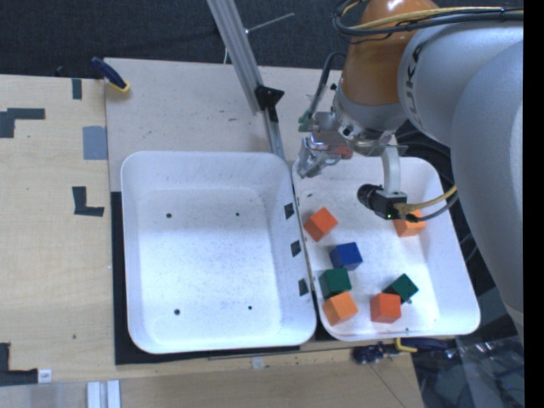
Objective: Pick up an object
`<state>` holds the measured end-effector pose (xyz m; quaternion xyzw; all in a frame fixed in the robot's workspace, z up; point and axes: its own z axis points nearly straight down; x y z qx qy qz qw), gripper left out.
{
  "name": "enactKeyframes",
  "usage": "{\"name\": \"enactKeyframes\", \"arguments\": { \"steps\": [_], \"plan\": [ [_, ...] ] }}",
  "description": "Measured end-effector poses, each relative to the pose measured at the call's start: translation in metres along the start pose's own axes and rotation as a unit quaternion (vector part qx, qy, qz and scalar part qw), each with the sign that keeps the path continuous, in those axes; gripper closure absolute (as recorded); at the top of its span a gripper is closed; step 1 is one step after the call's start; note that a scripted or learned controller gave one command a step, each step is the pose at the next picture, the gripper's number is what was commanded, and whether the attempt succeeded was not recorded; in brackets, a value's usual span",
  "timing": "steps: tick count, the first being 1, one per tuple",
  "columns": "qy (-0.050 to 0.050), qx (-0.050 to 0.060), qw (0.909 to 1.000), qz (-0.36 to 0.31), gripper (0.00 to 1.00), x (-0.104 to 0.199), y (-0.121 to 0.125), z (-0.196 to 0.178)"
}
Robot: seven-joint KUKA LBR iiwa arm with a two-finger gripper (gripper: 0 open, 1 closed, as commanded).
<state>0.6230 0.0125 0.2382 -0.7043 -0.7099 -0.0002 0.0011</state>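
Several small cubes lie in the right bin (446, 308). An orange cube (321, 223) sits nearest the bin's left wall, with a blue cube (346, 255) and a dark green cube (335, 280) below it. Along the front are another orange cube (340, 307), a red-orange cube (386, 307) and a second green cube (401, 287). One more orange cube (411, 224) is partly hidden behind a black fitting at the right. My gripper (313, 158) hangs over the right bin's back left corner, above and apart from the nearest orange cube. Nothing shows in its grasp.
The left bin (136, 228) adjoins the right one along a shared wall. A slanted metal pole (242, 53) runs down to the bins' back edge just left of my gripper. A black fitting with a yellow cable (380, 201) hangs from the arm. A blue-and-yellow tool (110, 73) lies at the bench's far left.
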Motion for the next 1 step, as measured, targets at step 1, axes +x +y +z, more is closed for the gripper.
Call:
{"name": "enactKeyframes", "arguments": {
  "steps": [1],
  "plan": [
    [0.0, 0.0, 1.0, 0.0, 1.0, 0.0555, 0.0041, -0.0073]
  ]
}}
